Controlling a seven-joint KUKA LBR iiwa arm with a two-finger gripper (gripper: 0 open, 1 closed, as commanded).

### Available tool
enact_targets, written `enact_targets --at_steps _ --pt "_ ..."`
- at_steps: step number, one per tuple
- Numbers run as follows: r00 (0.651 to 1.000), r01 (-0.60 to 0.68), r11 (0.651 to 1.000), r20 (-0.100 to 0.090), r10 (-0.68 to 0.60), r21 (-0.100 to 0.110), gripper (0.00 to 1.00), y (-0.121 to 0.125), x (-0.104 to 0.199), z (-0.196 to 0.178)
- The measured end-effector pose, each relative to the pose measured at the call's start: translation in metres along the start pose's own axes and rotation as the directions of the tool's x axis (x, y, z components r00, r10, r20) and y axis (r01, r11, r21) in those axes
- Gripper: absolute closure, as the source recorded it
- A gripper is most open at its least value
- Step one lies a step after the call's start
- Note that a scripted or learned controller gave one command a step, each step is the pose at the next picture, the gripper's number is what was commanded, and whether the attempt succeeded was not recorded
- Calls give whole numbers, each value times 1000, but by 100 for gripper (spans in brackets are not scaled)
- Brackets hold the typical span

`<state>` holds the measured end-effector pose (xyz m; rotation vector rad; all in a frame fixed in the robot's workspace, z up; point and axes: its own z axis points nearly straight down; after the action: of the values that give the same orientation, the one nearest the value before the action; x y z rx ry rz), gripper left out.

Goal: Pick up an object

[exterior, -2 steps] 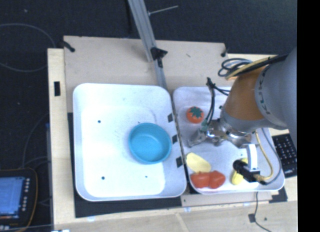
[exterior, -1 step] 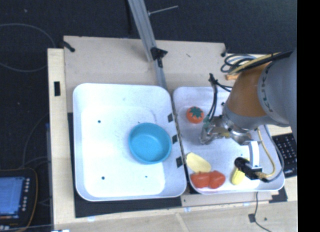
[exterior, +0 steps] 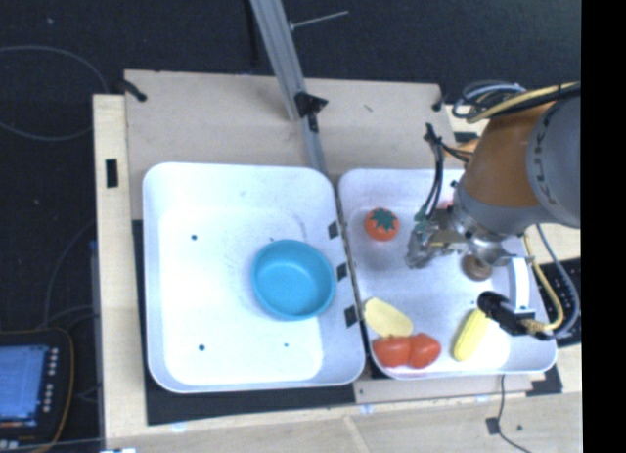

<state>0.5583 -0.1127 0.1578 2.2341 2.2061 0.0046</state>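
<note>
Four small objects lie in the right bin (exterior: 391, 185) around the gripper (exterior: 423, 249): a tomato-like piece (exterior: 381, 224) just left of it, yellow (exterior: 388, 319), red (exterior: 407, 350) and yellow (exterior: 471, 337) pieces below. I cannot tell its opening; probably it descends for picking.

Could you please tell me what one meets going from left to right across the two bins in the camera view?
Blue bowl → tomato → gripper → yellow banana-like piece.
</note>
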Motion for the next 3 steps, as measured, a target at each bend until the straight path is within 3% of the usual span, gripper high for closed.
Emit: enact_targets --at_steps 1,2,3 --pt "1000 7 1000 1 -7 -4 100 9 -9 -55" --pt "1000 15 1000 0 -15 0 100 11 -10 -76" --pt "1000 21 1000 -1 -21 1 100 29 31 -83"
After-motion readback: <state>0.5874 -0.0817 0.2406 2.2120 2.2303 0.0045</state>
